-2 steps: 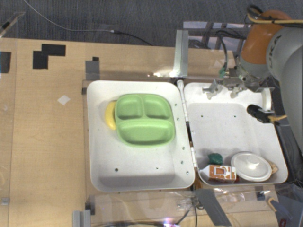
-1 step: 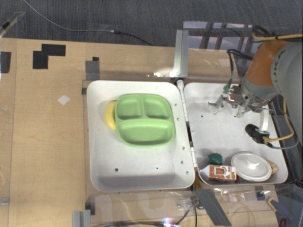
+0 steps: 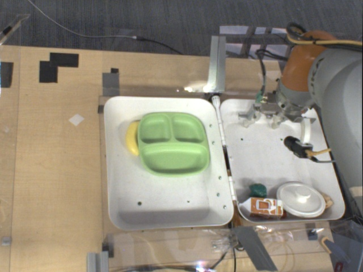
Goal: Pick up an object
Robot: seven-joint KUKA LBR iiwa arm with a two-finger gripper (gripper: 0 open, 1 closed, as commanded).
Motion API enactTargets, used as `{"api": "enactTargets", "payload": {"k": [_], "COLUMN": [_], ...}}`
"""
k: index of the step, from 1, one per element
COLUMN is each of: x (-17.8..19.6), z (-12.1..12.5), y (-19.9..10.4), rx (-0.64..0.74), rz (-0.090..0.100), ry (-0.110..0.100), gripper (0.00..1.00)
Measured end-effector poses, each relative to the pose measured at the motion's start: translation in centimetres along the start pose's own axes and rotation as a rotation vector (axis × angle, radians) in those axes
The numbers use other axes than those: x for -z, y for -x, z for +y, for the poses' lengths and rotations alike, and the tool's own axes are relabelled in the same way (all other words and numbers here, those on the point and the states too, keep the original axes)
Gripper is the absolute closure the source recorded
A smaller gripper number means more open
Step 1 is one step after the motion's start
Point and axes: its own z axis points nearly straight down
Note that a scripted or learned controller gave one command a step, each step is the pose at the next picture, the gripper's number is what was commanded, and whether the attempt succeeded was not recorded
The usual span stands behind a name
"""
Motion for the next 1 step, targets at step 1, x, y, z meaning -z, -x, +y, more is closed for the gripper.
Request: {"api": "enactTargets", "payload": {"k": [1], "x": [-0.11], "z": [-0.64], "y": [-2.73], "rx": [-0.132], "rz": [0.001], "ry": [-0.002], "gripper": [0.0]}}
